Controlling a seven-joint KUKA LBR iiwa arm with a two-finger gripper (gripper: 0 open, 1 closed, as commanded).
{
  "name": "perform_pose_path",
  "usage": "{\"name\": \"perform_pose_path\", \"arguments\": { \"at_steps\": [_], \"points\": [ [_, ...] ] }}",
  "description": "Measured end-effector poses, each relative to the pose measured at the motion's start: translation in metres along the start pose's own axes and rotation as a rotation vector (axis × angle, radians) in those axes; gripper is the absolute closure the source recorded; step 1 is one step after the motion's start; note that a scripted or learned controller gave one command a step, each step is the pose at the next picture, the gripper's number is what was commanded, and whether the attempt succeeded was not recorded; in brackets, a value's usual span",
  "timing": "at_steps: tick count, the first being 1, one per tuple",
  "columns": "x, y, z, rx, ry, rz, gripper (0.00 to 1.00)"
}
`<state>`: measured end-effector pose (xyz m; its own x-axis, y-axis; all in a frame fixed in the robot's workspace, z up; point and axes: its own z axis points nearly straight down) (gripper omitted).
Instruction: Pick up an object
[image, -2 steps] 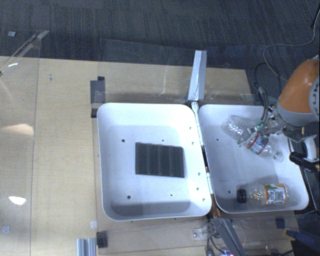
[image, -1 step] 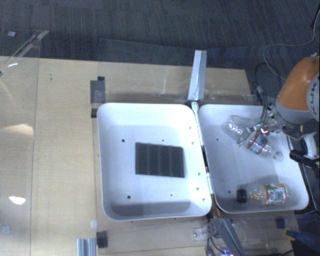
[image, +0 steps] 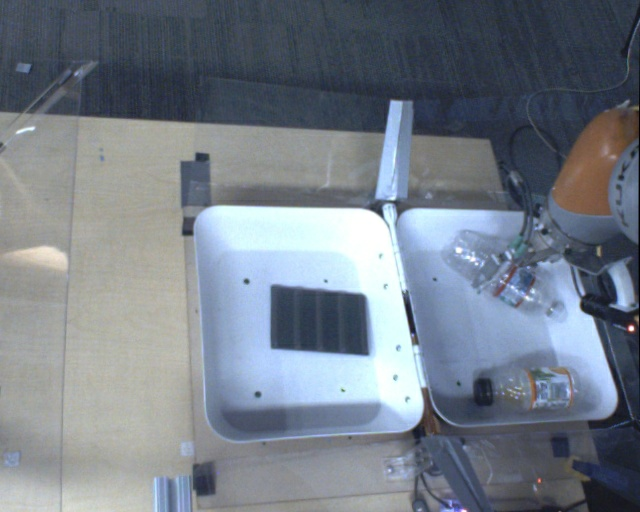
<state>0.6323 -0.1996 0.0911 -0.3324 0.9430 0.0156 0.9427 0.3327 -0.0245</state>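
Observation:
The right bin (image: 452, 345) holds two things. A crushed clear plastic bottle (image: 482, 260) with a red and blue label lies near its far side. A small amber bottle (image: 525, 388) with a black cap and a green and orange label lies on its side near the front edge. My gripper (image: 527, 246) hangs at the right end of the crushed bottle, close over it, below the orange wrist band (image: 590, 175). Whether it touches the bottle is unclear. A flat black ridged block (image: 319, 320) rests in the middle of the left bin (image: 230, 300).
A metal post (image: 395, 150) stands behind the seam between the two bins. Cables and dark hardware crowd the bench's right edge (image: 605, 300). A clear panel covers the bench at the left (image: 90, 300). More clamps and wires sit below the bins (image: 450, 470).

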Motion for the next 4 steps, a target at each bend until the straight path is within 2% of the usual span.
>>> {"name": "perform_pose_path", "arguments": {
  "at_steps": [1,2,3,4],
  "points": [
    [0.002,-0.001,-0.008,0.007,0.006,-0.003,1.0],
    [0.055,0.039,-0.088,-0.017,-0.012,-0.094,1.0],
    [0.064,0.051,-0.012,0.01,-0.016,-0.136,1.0],
    [0.118,0.072,-0.097,-0.001,-0.028,-0.071,1.0]
  ]
}}
